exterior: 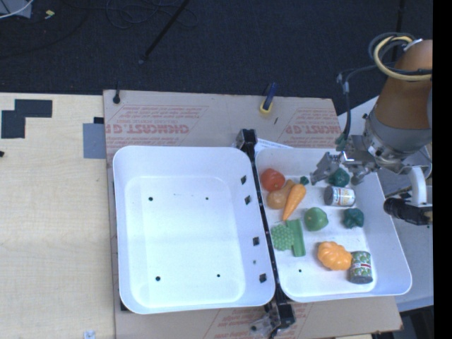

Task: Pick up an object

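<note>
We see the hand (337, 167) over the right bin (395, 260), beside a dark green object (340, 178); its grip we cannot tell | carrot (294, 200), tomato (272, 180), can (341, 196) close around | left bin (127, 189) alongside.

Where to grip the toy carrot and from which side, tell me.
Grip the carrot across its thick orange middle, coming straight down from above. It lies flat and slanted, leafy end up-right near the gripper. Set the fingers across its narrow width; the tomato crowds its left, so the middle likely leaves more room.
</note>
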